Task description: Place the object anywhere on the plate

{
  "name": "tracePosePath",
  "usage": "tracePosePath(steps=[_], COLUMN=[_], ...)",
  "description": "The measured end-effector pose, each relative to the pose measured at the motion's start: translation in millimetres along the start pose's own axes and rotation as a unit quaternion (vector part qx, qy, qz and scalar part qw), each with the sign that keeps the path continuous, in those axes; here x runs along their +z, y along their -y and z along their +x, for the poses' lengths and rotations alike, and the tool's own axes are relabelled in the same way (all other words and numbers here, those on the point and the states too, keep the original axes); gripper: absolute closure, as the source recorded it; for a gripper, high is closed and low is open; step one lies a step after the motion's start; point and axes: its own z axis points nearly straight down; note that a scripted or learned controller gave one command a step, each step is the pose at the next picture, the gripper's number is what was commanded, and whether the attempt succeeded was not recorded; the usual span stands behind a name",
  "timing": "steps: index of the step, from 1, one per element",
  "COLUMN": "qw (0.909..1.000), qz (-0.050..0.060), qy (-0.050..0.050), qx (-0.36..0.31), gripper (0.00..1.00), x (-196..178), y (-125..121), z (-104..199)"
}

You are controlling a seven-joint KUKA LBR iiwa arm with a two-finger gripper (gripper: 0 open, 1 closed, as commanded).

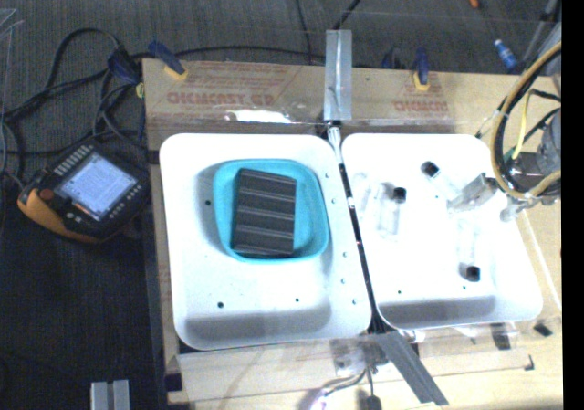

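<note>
The plate [312, 216] is turquoise blue. The object [265, 212] on it is dark grey with ribbed horizontal bands. Both bins [182, 244] [511, 280] are white.

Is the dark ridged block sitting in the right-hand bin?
No, the dark ridged block lies on the blue plate in the left bin.

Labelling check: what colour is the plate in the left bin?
Light blue plate, seen in the camera view.
</note>
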Motion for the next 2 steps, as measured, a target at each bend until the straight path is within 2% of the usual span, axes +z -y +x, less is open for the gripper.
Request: tracePosePath(steps=[1, 2], qw=[0.9937, 0.9997], qz=[0.002, 0.001], qy=[-0.002, -0.001], qx=[0.112, 0.026], gripper=[0.00, 0.00], x=[77.3, 17.8], y=[4.1, 0.5], z=[87.4, 14.2])
